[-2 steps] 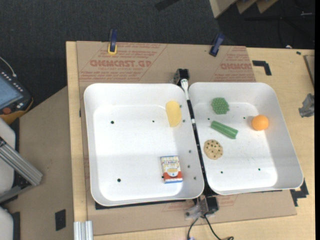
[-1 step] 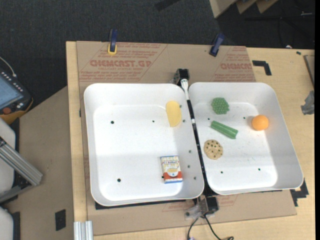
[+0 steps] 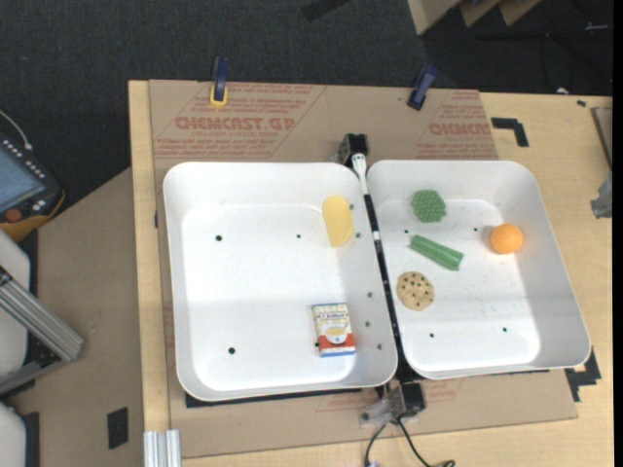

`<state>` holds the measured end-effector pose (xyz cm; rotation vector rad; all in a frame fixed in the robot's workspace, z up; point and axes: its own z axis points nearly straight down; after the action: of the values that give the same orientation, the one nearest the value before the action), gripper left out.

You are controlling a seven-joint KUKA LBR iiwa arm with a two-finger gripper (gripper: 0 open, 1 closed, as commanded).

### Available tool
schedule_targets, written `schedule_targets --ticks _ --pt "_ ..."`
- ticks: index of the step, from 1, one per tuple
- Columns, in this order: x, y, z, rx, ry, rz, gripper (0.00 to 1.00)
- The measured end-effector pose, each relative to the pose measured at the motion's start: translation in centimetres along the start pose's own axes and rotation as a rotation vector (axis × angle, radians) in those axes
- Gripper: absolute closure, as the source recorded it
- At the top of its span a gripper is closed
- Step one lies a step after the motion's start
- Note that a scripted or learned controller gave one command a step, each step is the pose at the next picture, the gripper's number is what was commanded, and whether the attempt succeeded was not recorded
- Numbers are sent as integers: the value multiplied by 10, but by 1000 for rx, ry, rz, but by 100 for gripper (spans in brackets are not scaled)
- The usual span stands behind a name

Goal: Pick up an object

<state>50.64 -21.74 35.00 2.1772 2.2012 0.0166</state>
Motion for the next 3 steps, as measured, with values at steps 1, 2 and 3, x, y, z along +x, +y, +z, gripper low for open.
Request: schedule_targets --ticks 1,2,3 --pt "-1 1 -10 -3 -2 -1 100" --pt "-1 2 -21 -6 -5 -2 100" --pt "-2 3 -31 -10 -8 -2 100"
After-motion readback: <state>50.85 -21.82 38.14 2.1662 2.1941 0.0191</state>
